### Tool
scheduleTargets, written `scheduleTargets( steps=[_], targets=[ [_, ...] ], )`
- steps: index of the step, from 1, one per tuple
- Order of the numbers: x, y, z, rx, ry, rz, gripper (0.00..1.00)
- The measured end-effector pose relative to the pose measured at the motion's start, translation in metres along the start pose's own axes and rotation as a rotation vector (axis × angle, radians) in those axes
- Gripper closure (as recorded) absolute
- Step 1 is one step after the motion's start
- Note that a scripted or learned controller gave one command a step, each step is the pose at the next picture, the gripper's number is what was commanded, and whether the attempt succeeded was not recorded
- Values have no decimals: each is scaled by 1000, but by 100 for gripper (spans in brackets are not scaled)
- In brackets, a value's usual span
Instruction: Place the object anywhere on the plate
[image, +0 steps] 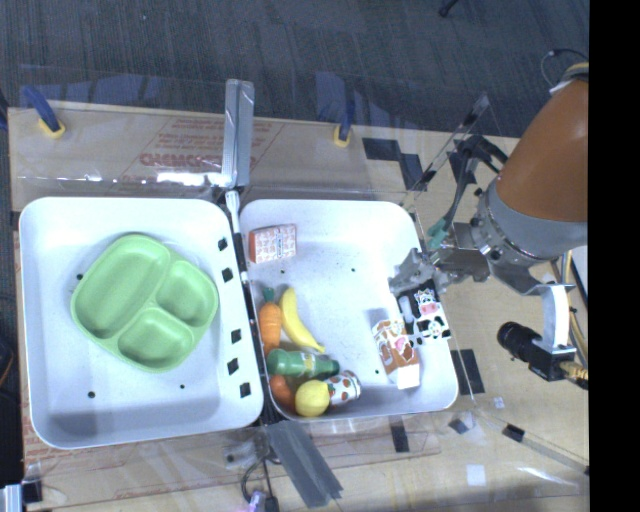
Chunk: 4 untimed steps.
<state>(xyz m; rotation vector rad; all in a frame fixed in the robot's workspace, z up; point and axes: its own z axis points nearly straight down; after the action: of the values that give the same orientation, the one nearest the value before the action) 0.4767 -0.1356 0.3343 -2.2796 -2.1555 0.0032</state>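
Now the pincer, grip unclear, hovers over the right bin's cartons, picking pending, green plate waiting leftward.

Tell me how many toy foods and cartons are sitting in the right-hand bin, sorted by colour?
Orange: 2, carrot and orange fruit
Yellow: 2, banana and lemon
Green: 1, bottle
Red-and-white: 2, box and can
Cartons: 2, brown-and-white and cow-print
Total: 9

Robot lab: taped bench, bins
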Motion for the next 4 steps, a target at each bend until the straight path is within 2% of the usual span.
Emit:
scheduleTargets(
  steps=[1,2,3,4],
  targets=[
    [20,-1,74,0,-1,182,100],
    [11,-1,-19,-3,-1,83,100],
    [-9,0,36,0,-1,61,100],
    [68,-4,89,0,-1,27,100]
  ],
)
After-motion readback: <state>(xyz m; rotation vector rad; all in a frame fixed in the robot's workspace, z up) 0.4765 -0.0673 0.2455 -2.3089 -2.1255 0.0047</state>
